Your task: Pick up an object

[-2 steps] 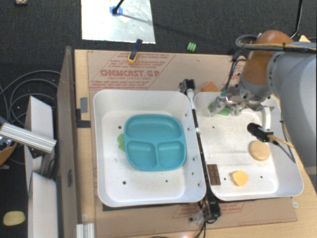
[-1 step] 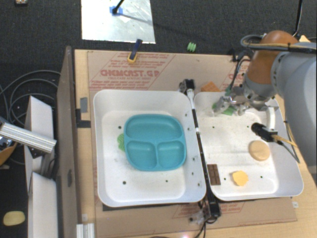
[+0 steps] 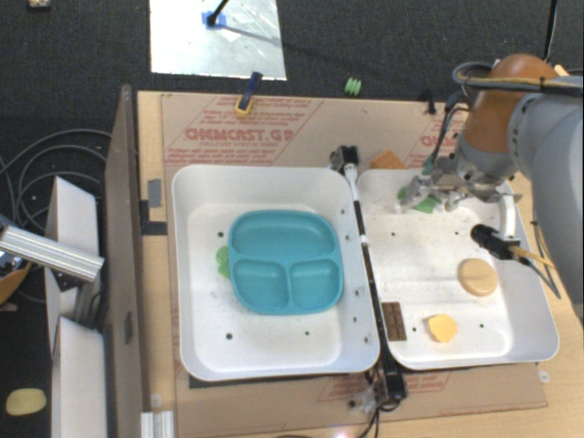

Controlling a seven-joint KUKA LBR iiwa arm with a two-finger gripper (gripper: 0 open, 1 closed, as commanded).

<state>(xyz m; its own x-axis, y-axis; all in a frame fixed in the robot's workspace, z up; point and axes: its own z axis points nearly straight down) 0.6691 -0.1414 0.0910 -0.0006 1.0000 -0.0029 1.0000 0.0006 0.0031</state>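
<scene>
My gripper (image 3: 429, 192) is low over the far part of the right bin (image 3: 538, 340), close to its back wall. A small green object (image 3: 422, 204) lies right under it, partly covered by the gripper; I cannot see whether they touch. Nearer the front of the same bin rest a round tan disc (image 3: 477, 276) and a small yellow piece (image 3: 443, 328). A brown rectangular piece (image 3: 392, 320) sits at that bin's left edge.
The left bin (image 3: 196, 336) holds a teal divided plate (image 3: 285, 261), with a bit of a green thing (image 3: 222, 261) showing at its left side. An orange piece (image 3: 388, 161) lies on the cardboard behind the bins.
</scene>
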